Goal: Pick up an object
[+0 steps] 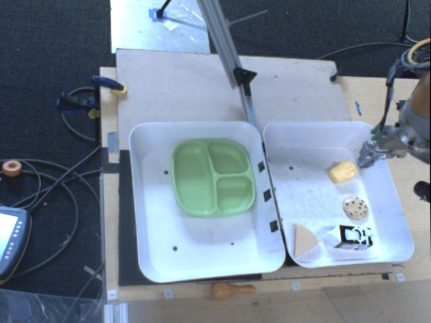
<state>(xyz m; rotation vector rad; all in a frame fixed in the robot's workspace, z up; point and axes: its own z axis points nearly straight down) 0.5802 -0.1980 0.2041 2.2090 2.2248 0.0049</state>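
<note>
The right bin (pixel 296 147) holds a yellow block (pixel 342 172), a round speckled cookie (pixel 355 208), a tan wedge (pixel 306 239) and a small black-and-white item (pixel 354 237). My gripper (pixel 369 155) hangs at the bin's right rim, just right of and slightly above the yellow block. Nothing shows between its fingers. The left bin (pixel 155 247) holds a green divided plate (pixel 214 177).
A slanted metal pole (pixel 225 42) crosses above the bins' far edge. A blue and yellow clamp (pixel 101 86) and cables lie at the bench's left. A tan pear-shaped item (pixel 231 289) lies on the bench in front of the bins.
</note>
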